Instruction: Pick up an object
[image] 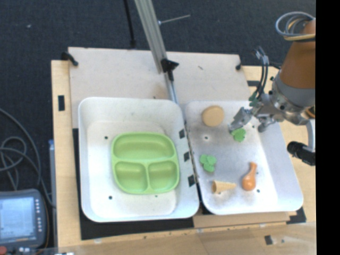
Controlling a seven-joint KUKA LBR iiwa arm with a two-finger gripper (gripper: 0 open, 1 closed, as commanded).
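Note:
My gripper (251, 120) hangs over the upper right part of the right bin (276, 166), its fingers spread open with nothing between them. A small green piece (239, 135) lies just below and left of the left fingertip. A tan round bun (213, 116) sits to the gripper's left near the bin's top edge. Lower in the bin lie a green broccoli piece (207, 162), a tan cone (223, 186) and an orange carrot-like piece (249, 177).
The left bin (95, 126) holds a green divided plate (144, 162). A metal pole (154, 31) slants up from between the bins. The grey arm with its orange band (297, 62) stands at the right edge.

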